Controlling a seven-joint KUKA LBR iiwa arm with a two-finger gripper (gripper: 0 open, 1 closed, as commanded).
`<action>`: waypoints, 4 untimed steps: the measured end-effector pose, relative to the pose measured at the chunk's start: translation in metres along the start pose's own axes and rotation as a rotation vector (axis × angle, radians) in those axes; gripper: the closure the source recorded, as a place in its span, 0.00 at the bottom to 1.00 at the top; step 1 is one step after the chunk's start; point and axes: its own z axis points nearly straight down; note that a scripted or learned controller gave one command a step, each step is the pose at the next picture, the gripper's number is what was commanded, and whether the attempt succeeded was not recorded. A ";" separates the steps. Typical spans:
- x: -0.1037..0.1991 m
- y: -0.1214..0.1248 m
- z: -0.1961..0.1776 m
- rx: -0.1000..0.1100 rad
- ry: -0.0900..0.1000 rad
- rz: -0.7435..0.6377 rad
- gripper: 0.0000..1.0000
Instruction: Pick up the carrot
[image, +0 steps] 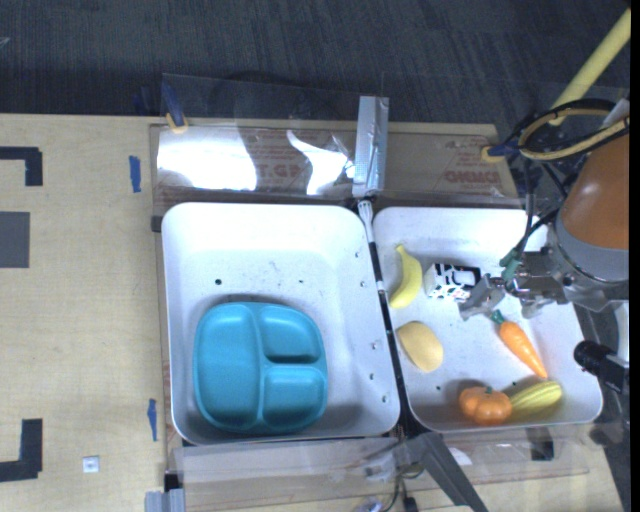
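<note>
Carrot (522, 347) lies just below the claw (487, 300), right bin.

A pale wood bench (80, 300) fills the left and lower frame, marked with black tape (blue bits too); dark grey floor (250, 40) runs across the top.

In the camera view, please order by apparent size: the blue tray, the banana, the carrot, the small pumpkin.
Largest to smallest:
1. blue tray, by far
2. banana
3. carrot, looking nearly as long as the banana, so this order is unsure
4. small pumpkin
</note>
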 end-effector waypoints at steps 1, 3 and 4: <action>-0.069 -0.006 0.033 0.003 -0.001 0.006 0.00; -0.123 0.046 0.129 -0.007 -0.005 -0.335 0.00; -0.122 0.031 0.154 -0.013 0.008 -0.290 0.00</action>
